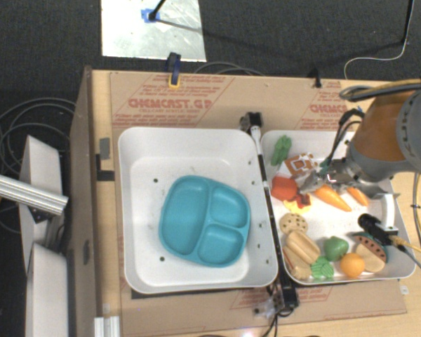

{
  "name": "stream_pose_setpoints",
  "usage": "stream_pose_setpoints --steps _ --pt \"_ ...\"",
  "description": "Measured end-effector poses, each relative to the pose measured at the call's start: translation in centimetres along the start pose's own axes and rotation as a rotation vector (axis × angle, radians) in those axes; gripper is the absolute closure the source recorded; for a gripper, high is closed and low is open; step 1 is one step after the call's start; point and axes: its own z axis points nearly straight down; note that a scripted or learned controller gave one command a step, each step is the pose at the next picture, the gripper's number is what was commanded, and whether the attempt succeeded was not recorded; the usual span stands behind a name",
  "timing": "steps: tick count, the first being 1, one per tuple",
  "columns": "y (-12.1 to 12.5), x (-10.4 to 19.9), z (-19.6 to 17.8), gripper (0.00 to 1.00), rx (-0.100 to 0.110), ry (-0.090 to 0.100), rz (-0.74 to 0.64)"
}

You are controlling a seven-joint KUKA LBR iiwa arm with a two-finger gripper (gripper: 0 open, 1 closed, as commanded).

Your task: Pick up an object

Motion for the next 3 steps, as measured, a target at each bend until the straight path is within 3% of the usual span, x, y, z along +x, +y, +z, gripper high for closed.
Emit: stream_pose_setpoints --steps 1,2,3 --pt "0.1 0.1 -1.1 1.0 0.001 0.004 -0.002" --pt "0.2 0.1 -2.1 1.0 0.0 0.004 -0.002" --pt "1.1 11.4 -9.7 1.0 0.014 0.009 -0.017"
